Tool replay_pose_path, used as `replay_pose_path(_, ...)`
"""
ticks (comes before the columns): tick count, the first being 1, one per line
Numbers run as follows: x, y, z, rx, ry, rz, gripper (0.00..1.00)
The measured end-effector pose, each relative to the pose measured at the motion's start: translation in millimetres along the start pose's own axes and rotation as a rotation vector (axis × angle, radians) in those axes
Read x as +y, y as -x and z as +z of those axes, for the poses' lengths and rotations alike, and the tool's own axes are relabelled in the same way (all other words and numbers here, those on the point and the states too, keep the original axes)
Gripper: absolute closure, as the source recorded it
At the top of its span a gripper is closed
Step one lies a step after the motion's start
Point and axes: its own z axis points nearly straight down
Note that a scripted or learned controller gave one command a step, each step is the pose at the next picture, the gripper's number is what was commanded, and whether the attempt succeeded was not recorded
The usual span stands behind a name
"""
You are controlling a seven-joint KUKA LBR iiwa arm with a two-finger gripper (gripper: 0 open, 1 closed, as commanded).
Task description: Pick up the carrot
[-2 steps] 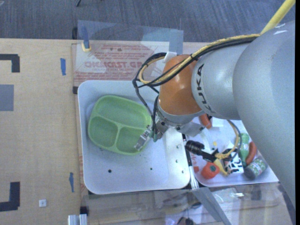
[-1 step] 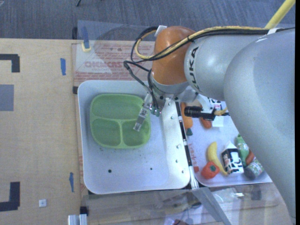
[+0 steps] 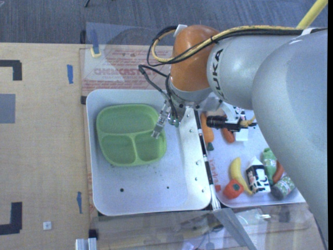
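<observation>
The carrot (image 3: 207,133), slim and orange, lies at the left wall of the right bin (image 3: 260,201), near its far end. A second short orange piece (image 3: 228,136) lies just right of it. My gripper (image 3: 158,128) hangs over the left bin (image 3: 140,191), its tip above the right rim of a green divided tray (image 3: 127,134). It is well left of the carrot, across the wall between the bins. Nothing shows held at its tip. The grey arm covers the far right part of the right bin.
Toward the front of the right bin lie a banana (image 3: 238,171), a red tomato (image 3: 232,189), a black and white can (image 3: 257,177), a green bottle (image 3: 269,159) and a dark can (image 3: 283,187). Bare white floor lies in front of the green tray.
</observation>
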Motion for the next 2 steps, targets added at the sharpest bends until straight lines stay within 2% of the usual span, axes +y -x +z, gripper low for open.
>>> replay_pose_path(1,17.9,-17.9,-133.7,-0.008,0.005,0.065,1.00)
replay_pose_path(2,27.4,-31.8,-64.4,-0.010,0.002,0.252,1.00)
